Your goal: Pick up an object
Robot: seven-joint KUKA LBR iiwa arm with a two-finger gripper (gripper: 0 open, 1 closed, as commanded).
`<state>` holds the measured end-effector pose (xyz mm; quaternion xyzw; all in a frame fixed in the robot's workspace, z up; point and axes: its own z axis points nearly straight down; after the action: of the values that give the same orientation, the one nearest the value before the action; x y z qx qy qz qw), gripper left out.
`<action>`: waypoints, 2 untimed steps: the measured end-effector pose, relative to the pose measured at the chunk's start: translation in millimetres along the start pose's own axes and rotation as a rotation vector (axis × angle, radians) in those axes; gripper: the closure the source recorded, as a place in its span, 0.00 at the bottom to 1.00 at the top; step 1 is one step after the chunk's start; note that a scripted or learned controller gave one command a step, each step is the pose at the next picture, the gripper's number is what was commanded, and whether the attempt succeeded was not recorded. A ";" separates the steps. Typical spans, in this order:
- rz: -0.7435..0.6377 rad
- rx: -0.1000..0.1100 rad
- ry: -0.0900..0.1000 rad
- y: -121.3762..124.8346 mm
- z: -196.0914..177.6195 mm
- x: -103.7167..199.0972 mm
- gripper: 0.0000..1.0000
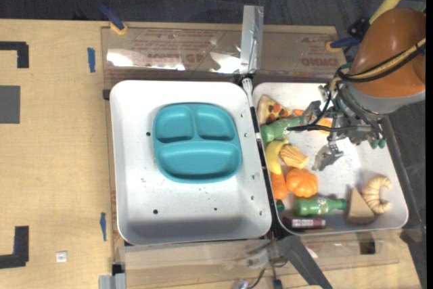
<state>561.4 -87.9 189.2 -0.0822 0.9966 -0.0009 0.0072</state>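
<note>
- Camera view is looking down on two white bins; the left bin [128, 145] is holding a teal divided plate [196, 142] near its middle.
- I am reaching in from the right, my orange band [392, 54] sitting over the right bin's [396, 213] upper right corner.
- My gripper [329, 156] is hanging over the right bin's bare middle, fingers slightly parted with nothing between them (as far as the slant lets me judge).
- Toys are crowding the bin's left side: a pizza slice [274, 107], a green vegetable [277, 128], a banana [272, 156], a corn-like yellow piece [294, 156], an orange pumpkin [302, 181] and a green bottle [318, 206].
- That yellow piece is lying just beside my fingertips, to their left.
- A croissant [377, 193] is resting near the lower right corner, well apart from me.
</note>
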 end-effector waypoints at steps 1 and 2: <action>-0.017 0.001 0.000 -8.0 71.6 13.7 0.00; 0.099 0.012 -0.024 -51.1 94.5 69.6 0.00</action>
<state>502.5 -149.8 93.9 -0.0330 0.9992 -0.0056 0.0198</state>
